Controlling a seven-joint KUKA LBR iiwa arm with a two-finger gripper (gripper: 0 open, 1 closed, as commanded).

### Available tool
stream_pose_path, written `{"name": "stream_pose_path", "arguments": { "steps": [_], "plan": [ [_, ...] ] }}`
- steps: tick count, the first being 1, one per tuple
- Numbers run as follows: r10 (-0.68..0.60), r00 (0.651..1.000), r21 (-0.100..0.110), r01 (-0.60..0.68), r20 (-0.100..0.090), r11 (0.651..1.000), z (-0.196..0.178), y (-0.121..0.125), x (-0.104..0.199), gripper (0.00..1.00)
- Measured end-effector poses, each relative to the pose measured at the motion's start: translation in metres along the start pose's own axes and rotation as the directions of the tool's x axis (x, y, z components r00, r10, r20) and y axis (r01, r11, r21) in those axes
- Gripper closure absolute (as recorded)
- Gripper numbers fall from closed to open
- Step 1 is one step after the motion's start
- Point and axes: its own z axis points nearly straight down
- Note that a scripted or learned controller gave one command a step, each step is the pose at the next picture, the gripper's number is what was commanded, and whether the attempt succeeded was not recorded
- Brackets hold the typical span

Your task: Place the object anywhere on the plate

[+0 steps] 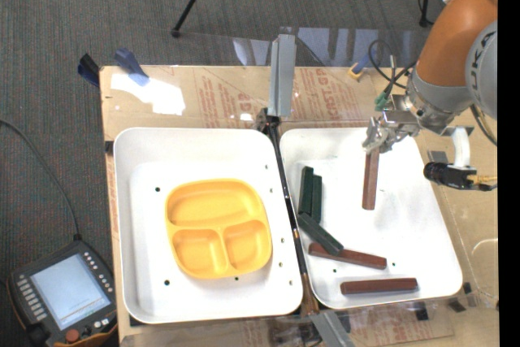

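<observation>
Brown and slim, a long wooden-looking bar (370,180) hangs nearly upright over the right white bin (431,207), its top end pinched between the closed fingers of the arm's two-finger gripper (379,139), its lower end above the bin floor near the middle. The grey arm with its orange band (457,28) reaches in from the right. On the floor of the same bin lie two dark green bars: one (309,191) lengthwise near the left wall, another (320,234) slanting just below it. Two more brown bars rest toward the front, one (348,257) angled and touching the slanted green bar's end, one (379,286) flat near the front wall. The yellow three-compartment plastic plate (218,227) sits in the left white bin (138,175), well apart from the held bar.
</observation>
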Motion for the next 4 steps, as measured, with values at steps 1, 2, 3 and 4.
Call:
{"name": "stream_pose_path", "arguments": {
  "steps": [1, 2, 3, 4],
  "plan": [
    [0.056, 0.998, 0.002, -0.056, -0.001, 0.998, 0.016, -0.006, 0.07, 1.0],
    [-0.194, 0.981, 0.001, 0.194, 0.0, 0.981, 0.015, -0.033, 0.131, 1.0],
    [-0.216, 0.976, 0.001, 0.216, 0.001, 0.976, 0.016, -0.065, 0.194, 1.0],
    [-0.215, 0.977, 0.0, 0.215, 0.001, 0.977, 0.015, -0.065, 0.194, 0.0]
  ]
}}
